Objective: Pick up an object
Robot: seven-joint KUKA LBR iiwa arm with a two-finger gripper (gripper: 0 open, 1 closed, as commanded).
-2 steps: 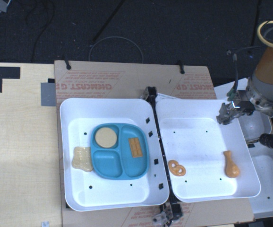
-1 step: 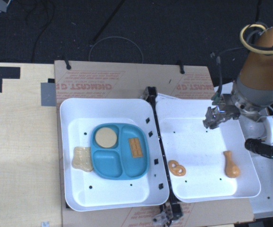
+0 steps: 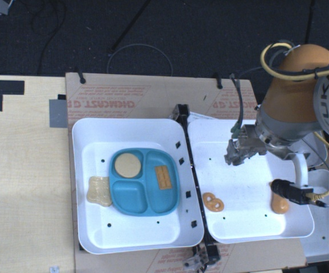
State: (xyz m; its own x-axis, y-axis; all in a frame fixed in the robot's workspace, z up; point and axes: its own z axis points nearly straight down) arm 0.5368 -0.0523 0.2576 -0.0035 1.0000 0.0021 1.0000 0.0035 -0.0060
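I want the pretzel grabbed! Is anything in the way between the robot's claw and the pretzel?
No. In the camera view, the stretch between the gripper and the pretzel is bare white bin floor.

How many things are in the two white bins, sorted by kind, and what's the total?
Blue divided tray: 1
Round tan cracker, in a tray compartment: 1
Rectangular orange cracker, in a tray compartment: 1
Pale flat piece beside the tray: 1
Pretzel, right bin: 1
Orange lump, right bin: 1
Total: 6
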